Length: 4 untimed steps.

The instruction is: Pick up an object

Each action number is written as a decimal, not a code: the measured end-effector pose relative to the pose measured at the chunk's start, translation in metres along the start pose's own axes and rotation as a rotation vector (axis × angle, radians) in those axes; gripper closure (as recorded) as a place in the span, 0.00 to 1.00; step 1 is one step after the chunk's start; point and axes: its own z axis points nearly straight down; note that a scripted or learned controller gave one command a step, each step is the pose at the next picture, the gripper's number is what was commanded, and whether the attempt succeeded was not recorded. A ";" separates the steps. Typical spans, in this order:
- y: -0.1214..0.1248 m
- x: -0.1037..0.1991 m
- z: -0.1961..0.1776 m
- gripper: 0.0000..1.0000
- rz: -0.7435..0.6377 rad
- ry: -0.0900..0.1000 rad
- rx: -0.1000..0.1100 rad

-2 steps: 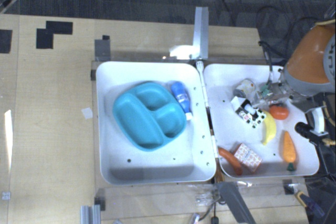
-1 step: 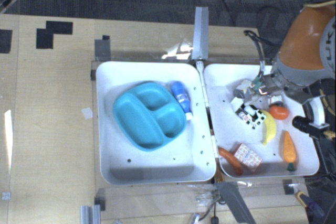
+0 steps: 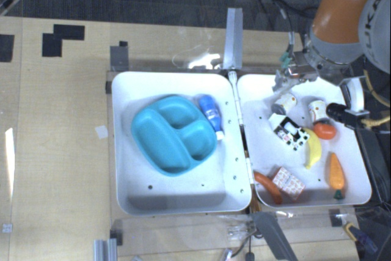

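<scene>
We see a pale wooden tabletop (image 3: 55, 150) carrying two shallow white bins side by side, the left bin (image 3: 131, 192) and the right bin (image 3: 357, 189). The grey arm with its orange band (image 3: 342, 3) comes in from the right and bends over the far corner of the right bin. A blue divided tray (image 3: 174, 134) fills much of the left bin, with a blue bottle (image 3: 209, 112) touching its far edge. The hand (image 3: 287, 79) hovers at the far side of the right bin; we cannot tell its state. Just below it lie a small white piece (image 3: 285, 103) and a black-and-white patterned block (image 3: 291, 133). Further right lie a banana (image 3: 313, 151), a carrot (image 3: 335, 173) and a small red tomato (image 3: 324, 130), with a checkered packet (image 3: 288, 183) beside a red sausage (image 3: 269, 186) at the near edge.
</scene>
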 end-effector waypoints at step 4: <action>0.004 -0.009 -0.021 1.00 -0.042 -0.001 0.000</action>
